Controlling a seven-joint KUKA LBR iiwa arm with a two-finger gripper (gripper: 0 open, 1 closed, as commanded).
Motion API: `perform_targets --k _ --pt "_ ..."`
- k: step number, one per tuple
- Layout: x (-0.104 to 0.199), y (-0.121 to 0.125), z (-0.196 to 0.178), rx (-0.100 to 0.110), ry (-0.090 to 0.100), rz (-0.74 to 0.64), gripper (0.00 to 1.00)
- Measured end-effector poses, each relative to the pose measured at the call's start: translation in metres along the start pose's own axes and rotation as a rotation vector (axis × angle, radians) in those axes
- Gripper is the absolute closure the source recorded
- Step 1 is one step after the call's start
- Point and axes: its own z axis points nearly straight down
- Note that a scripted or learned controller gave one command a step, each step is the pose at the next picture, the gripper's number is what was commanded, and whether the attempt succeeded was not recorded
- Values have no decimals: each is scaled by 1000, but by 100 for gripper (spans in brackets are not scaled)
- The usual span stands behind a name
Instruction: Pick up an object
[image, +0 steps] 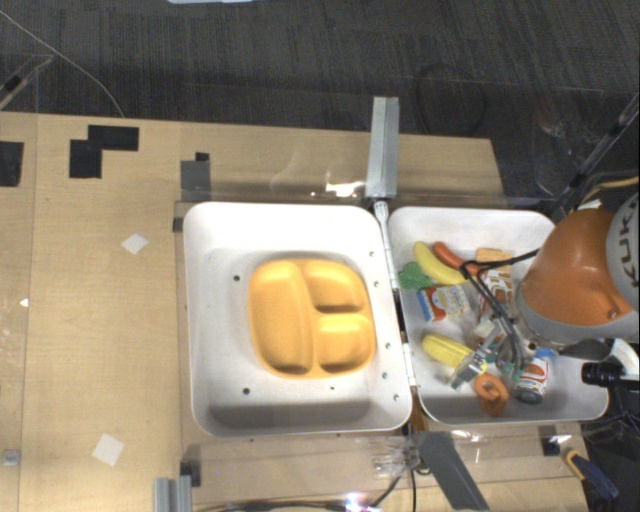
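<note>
The right bin (570, 405) holds several small toy items. A yellow banana (432, 262) and a green piece (415, 277) lie at its far left, with a small red-and-white pack (440, 300) just below them. Nearer the front are a yellow corn-like piece (445, 349), an orange piece (491, 391) and a small can (533, 378). My gripper (482, 352) hangs low over the middle of this bin, between the corn-like piece and the can. Its tip is tangled in cables and clutter. The orange band of the arm (575, 275) hides the bin's right part.
The left bin (215, 300) holds a yellow divided tray (310, 315) in its middle. A metal post (383, 150) stands behind the wall between the two bins. Bare wooden bench (90, 300) extends to the left.
</note>
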Motion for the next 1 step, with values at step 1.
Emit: perform_targets --k 1 --pt "-3 -5 0 -1 4 237 0"
